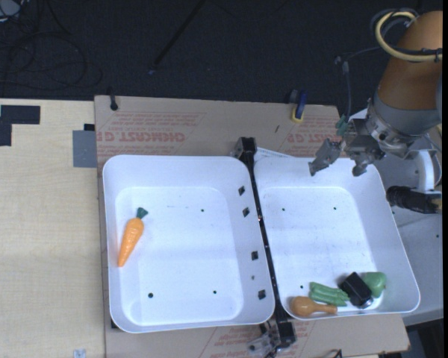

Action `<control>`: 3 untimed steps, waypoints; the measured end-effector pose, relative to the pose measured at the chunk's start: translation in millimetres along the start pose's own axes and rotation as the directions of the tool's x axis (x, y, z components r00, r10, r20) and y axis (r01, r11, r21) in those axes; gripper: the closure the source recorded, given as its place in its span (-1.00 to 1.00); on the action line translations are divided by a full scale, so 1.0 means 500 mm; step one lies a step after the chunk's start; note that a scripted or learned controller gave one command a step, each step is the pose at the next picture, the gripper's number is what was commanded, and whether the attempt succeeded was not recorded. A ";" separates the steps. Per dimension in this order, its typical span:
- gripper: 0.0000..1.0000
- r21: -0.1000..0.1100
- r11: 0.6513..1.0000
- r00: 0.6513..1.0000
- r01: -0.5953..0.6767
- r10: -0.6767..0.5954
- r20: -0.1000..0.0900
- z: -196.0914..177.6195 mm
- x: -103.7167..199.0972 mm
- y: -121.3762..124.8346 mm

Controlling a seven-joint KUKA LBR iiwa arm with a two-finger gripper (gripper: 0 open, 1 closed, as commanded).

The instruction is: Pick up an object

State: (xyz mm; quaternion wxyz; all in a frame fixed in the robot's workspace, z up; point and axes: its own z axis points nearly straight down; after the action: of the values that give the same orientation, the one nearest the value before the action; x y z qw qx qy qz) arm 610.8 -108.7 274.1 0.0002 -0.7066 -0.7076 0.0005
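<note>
An orange carrot with a green top (131, 234) lies in the left bin (172, 171), near its left wall. In the right bin (384, 222), at the near right corner, several small things sit bunched together: a green bean pod (328, 294), a black block (356, 289), a green piece (375, 280) and an orange-tan pear-like piece (311, 306). My gripper (341, 162) hangs above the far edge of the right bin, fingers spread apart with nothing between them. It is far from the cluster and from the carrot.
A black divider (255, 230) with clips runs between the two bins. Cardboard (187, 129) lies under the bins. A yellow-and-blue clamp (299, 107) stands at the cardboard's far edge. Cables (414, 197) hang by the arm at the right.
</note>
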 end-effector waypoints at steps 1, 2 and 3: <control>-1.00 0.001 1.000 1.000 0.006 -0.006 -0.002 0.048 0.156 0.066; -1.00 -0.013 1.000 1.000 0.010 -0.010 -0.004 -0.212 0.335 0.069; 1.00 0.004 1.000 1.000 0.004 -0.004 0.001 -0.213 0.324 0.066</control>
State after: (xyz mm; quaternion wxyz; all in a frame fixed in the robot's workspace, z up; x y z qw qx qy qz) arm 643.9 53.2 380.6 0.0010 -0.7052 -0.7090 0.0022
